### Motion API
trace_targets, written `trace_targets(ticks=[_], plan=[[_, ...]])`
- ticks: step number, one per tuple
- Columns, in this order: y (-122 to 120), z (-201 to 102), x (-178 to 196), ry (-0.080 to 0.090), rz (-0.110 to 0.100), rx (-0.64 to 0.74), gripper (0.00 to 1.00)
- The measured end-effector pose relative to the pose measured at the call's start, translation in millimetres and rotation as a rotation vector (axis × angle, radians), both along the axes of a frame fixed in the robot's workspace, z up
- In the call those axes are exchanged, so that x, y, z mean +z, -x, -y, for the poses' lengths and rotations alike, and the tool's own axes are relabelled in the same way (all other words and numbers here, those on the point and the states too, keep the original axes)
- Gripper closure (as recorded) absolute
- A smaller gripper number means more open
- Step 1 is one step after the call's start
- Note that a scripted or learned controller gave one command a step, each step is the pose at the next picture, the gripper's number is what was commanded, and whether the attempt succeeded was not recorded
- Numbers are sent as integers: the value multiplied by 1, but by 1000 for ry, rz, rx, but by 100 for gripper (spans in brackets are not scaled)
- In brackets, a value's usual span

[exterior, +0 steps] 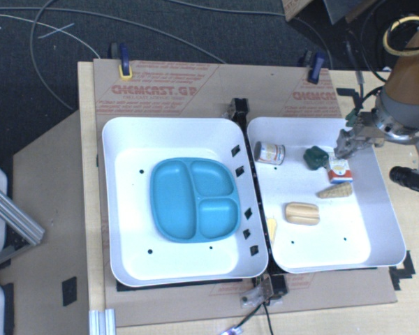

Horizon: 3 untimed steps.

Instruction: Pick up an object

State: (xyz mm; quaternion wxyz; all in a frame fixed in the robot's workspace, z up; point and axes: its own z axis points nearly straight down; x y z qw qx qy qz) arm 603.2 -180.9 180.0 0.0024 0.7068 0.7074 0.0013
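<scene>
White plastic frames everything I have to work with: two shallow bins side by side on the bench, the left bin (119, 208) and the right bin (377, 236). Nothing is lifted yet, as far as I can judge; every candidate lies on the floor of a bin, so the whole pick is ahead of me. My pincer (349, 145) hangs over the upper right part of the right bin, near its far wall, and at this slant I cannot tell how it is set. Just beneath and beside it lies a small red-and-white packet (339, 170), with a dark green lump (315, 158) just to its left; these two are the closest things, and I would guess one of them is my target, though nothing shows which. Just below the packet rests a pale, ridged piece (334, 192), and farther toward the near side sits a tan bun-like roll (302, 213). A small can (270, 153) lies on its side toward the bin's left wall, well apart from my pincer. Over in the left bin a blue divided plate (195, 199) with three compartments sits in the middle, holding nothing that I can see.
</scene>
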Motion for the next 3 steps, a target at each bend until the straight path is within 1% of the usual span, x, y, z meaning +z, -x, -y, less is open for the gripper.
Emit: trace_targets(ticks=[1, 2, 3], plan=[[1, -2, 65, 1, 4, 1, 100], [0, -2, 87, -1, -1, 1, 100], [1, -52, 72, -4, -8, 5, 100]])
